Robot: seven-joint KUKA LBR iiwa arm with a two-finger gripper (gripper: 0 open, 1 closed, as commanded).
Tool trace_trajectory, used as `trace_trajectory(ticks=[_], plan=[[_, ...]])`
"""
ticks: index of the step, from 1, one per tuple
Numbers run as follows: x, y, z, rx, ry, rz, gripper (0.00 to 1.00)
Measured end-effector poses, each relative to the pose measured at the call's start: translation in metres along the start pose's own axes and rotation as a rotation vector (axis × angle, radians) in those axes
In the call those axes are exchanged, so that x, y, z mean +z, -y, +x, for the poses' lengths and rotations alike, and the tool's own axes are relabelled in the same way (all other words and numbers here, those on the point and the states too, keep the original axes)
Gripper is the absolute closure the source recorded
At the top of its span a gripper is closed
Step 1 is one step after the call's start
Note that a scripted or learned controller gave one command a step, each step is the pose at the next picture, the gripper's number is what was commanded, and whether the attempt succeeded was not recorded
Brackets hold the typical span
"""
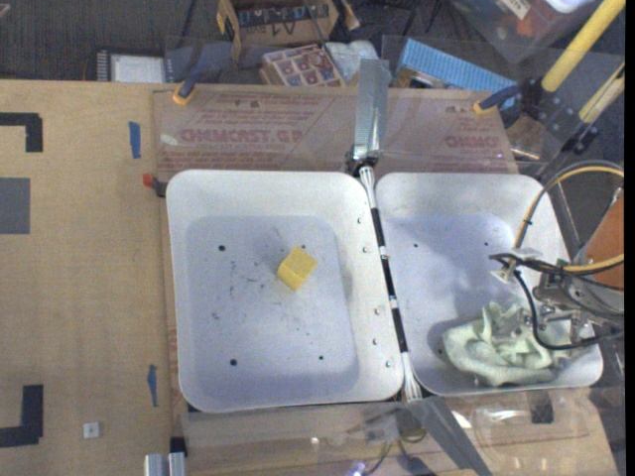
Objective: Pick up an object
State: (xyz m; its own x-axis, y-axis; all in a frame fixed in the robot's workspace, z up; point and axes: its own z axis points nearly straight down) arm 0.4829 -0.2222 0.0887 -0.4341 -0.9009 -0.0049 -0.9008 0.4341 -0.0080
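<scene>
Gripper (516, 310): metal two-finger tool with looping cables, low in the right bin (446, 216); whether the jaws are spread or pressed together cannot be told.

Cloth (491, 350): pale green, soft, crumpled in folds; directly beneath and around the jaws, possibly touching.

Foam block (297, 268): yellow, small, squarish; well apart from the jaws, in the left bin (198, 206).

Bins: shallow, white, smooth, rounded corners.

Handling note: the cloth seems the target; bite a raised fold, not flat fabric, then lift straight.

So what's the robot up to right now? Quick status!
Gripper low in right bin, over pale green cloth. Grasp not confirmed. Yellow block alone in left bin. Nothing in the way.
</scene>
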Motion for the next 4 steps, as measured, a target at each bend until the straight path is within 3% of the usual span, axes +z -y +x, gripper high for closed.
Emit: trace_trajectory(ticks=[1, 2, 3, 4], plan=[[0.000, -0.003, -0.004, -0.390, 0.008, -0.007, 0.00], [0.000, -0.003, -0.004, -0.390, 0.008, -0.007, 0.00], [0.000, -0.005, -0.010, -0.778, 0.011, -0.006, 0.00], [0.000, -0.008, -0.015, -0.723, -0.003, -0.002, 0.00]])
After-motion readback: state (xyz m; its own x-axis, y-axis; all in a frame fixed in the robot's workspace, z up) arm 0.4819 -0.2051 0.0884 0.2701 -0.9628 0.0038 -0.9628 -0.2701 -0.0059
